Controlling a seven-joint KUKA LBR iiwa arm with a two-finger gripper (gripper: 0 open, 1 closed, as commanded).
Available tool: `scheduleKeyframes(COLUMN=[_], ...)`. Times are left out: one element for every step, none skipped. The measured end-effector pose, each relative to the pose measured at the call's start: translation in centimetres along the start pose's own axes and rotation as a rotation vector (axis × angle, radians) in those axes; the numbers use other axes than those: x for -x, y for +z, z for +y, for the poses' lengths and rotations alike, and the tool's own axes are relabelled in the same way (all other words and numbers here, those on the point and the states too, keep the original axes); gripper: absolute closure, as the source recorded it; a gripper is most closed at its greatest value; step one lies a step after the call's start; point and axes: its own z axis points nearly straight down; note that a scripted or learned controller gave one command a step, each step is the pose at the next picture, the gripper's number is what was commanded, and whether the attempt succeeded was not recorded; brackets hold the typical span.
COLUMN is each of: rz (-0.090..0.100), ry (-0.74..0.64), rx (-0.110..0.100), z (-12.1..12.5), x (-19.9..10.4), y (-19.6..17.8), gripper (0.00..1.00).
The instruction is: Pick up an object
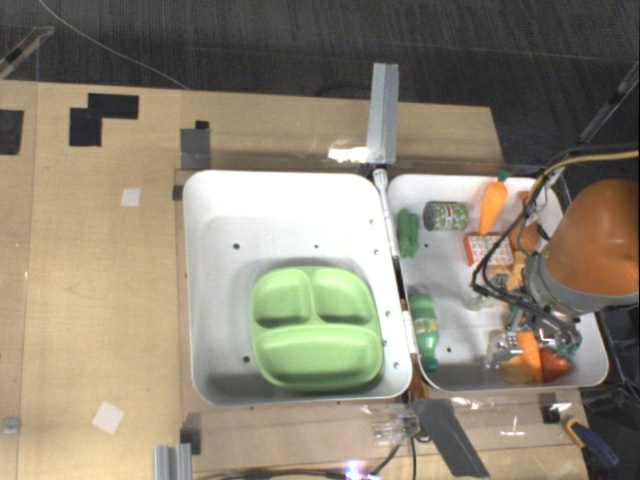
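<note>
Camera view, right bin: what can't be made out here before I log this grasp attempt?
- Gripper: the wrist and cables above it hide the fingers; open, shut or holding cannot be told.
- Orange and red items at the right bin's lower corner: partly under the gripper, identity unclear.
- Small can: label too small to read.
- Arm: cut off by the right edge.

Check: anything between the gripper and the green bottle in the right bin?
Nothing visible does. The gripper sits low in the right bin, over orange and red items in the near right corner. The green bottle lies by the divider, and bare white floor separates them. The can and carrot lie farther back.
</note>
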Motion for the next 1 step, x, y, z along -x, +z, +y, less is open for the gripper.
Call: scheduleKeyframes(rz=[-0.006], ry=[-0.395], rx=[-0.002], z=[4.15], x=[0.12], y=[-0.09], gripper=[0.0])
